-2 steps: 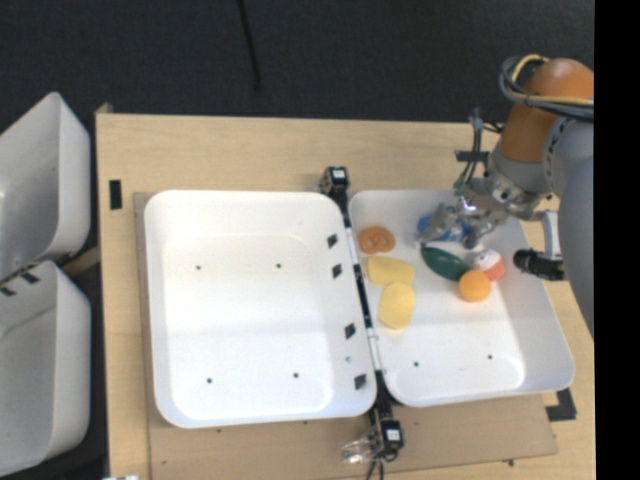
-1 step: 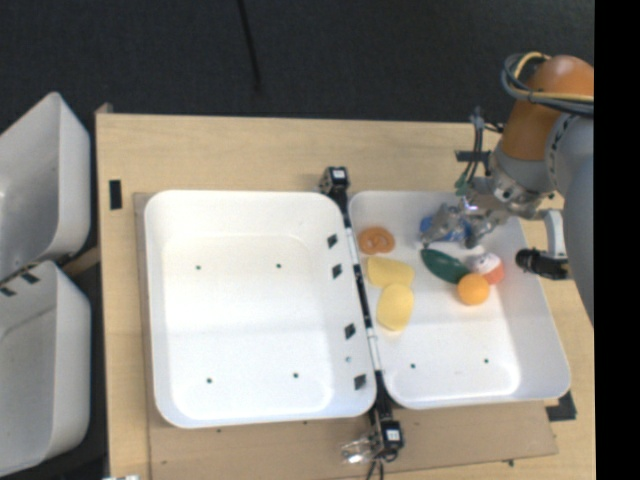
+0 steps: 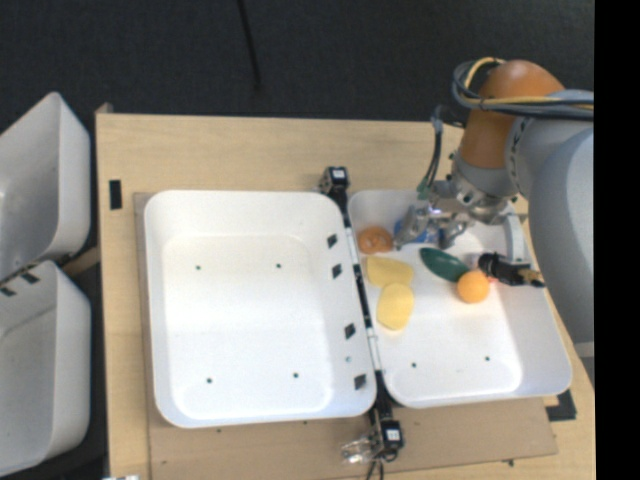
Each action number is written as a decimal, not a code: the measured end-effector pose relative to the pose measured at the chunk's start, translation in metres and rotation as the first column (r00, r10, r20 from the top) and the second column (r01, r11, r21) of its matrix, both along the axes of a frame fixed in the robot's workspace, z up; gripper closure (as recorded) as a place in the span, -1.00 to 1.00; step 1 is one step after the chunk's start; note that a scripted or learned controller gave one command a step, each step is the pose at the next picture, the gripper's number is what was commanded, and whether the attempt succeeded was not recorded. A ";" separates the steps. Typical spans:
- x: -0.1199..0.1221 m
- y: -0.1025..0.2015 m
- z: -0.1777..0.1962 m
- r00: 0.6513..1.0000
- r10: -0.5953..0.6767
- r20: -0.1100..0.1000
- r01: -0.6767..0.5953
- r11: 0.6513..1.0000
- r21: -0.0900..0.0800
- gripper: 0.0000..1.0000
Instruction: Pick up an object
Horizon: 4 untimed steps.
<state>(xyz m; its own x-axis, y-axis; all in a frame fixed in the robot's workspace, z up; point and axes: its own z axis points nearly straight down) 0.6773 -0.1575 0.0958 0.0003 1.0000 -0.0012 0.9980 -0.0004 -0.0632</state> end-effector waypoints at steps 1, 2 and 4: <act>0.007 0.008 0.049 0.999 0.000 0.041 0.000 1.000 0.003 1.00; -0.030 0.000 0.022 0.998 -0.002 0.058 0.002 1.000 0.000 1.00; -0.027 0.000 0.035 0.998 -0.003 0.065 0.003 1.000 0.000 1.00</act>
